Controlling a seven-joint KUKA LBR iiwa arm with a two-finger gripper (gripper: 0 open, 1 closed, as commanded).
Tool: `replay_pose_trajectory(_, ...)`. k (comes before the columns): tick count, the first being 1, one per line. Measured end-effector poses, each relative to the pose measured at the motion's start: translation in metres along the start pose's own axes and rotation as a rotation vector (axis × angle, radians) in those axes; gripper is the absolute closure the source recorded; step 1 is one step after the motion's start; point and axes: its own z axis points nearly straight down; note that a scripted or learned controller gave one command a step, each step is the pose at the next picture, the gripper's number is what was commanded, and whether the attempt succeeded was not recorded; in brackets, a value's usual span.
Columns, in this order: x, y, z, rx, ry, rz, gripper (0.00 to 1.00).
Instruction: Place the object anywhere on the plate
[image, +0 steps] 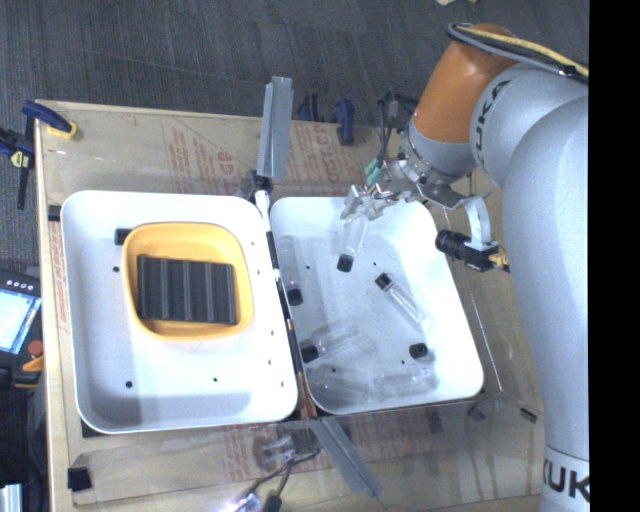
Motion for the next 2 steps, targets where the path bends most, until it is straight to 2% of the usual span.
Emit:
replay_pose_trajectory(1,0.086,0.015,-0.016,0.002,-0.001,-0.211,1.0)
replay_pose_trajectory(2,0.114,-0.01,0.015,0.002,-0.001,-0.457,1.0)
